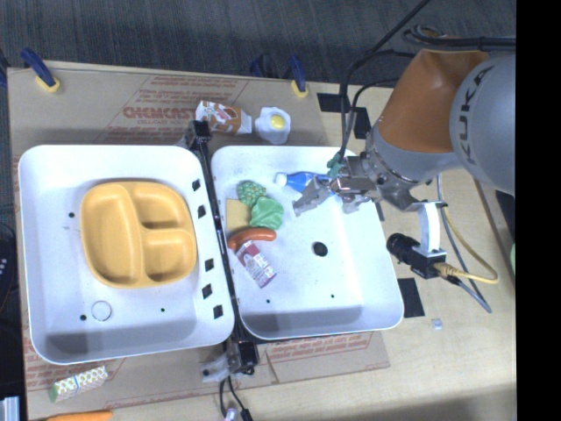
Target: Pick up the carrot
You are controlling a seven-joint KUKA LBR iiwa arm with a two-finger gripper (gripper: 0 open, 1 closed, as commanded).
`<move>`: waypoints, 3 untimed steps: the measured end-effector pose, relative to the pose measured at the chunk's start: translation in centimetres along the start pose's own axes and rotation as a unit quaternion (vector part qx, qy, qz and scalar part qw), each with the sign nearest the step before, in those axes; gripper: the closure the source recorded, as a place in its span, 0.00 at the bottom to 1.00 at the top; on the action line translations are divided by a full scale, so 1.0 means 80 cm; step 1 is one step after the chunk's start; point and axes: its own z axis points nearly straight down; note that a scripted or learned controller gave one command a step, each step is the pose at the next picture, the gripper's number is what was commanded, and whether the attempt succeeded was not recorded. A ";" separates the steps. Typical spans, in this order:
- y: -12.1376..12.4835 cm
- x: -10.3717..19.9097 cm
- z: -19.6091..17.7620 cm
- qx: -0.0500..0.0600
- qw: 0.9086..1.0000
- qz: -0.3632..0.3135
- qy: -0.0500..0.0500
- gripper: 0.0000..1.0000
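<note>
right bin (pixel 368 296), carrot (pixel 252 236) well left of gripper (pixel 308 202)

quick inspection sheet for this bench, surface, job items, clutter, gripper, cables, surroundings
surface: cardboard-covered bench bearing two white bins, left bin and right bin
job's things: carrot lying in the right bin near its left wall, not held
clutter: yellow divided tray in the left bin; green leafy toy, blue item and small red packet in the right bin; egg toy and a wrapped snack on the cardboard behind the bins
grippers: gripper over the right bin, right of the carrot, apart from it
cables: black cable looping above the arm; yellow cable at the right
surroundings: blue clamps on the bench's back edge
</note>
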 end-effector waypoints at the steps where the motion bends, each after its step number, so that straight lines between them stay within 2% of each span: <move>1: 0.029 0.065 0.085 0.000 0.996 -0.093 0.000 0.00; 2: 0.082 0.153 0.084 -0.002 0.949 -0.314 -0.001 0.00; 3: 0.064 0.161 0.084 0.000 0.932 -0.361 -0.001 0.00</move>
